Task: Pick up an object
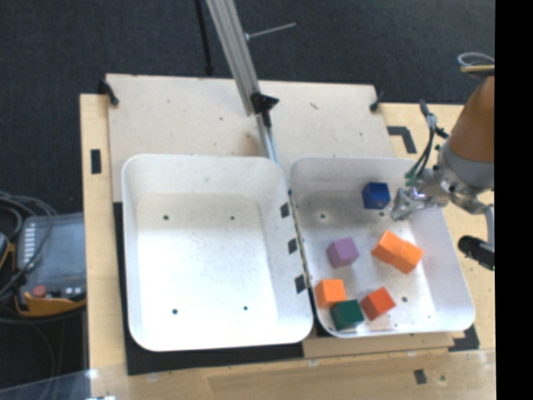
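Green cube sits wedged beside two orange-red blocks; gripper, finger state not discernible, hovers just beside blue cube — descent risks nudging it against bin wall.

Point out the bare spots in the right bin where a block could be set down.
In the right bin, the near-right corner past the red block is bare, as is the far-left stretch left of the blue block. The near-left corner is crowded: small orange block, green block, red block. The pincer hangs beside the blue block.
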You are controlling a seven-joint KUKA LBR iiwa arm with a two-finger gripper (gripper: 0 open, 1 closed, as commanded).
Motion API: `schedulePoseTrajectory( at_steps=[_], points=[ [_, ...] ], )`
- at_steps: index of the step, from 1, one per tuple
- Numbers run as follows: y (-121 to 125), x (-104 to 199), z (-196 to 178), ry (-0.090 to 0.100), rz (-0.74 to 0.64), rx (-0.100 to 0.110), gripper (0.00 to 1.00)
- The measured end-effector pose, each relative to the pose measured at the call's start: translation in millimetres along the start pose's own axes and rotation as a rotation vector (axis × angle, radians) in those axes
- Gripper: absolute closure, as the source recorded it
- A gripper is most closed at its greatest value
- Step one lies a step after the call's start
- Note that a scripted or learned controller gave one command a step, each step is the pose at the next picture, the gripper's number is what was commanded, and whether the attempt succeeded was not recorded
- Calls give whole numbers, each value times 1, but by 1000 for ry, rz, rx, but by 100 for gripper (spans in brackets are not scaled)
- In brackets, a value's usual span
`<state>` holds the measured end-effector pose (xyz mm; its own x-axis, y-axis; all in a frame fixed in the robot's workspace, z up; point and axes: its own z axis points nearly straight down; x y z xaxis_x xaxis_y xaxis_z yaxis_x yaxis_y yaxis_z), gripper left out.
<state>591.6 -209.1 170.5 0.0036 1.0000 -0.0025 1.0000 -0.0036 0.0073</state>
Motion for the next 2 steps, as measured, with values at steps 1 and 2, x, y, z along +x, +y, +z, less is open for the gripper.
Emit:
schedulePoseTrajectory(
  at_steps=[1,2],
  points=[
    [6,4,-63,0,-7,-2,100],
    [7,3,-83,2,-8,3,100]
  ],
)
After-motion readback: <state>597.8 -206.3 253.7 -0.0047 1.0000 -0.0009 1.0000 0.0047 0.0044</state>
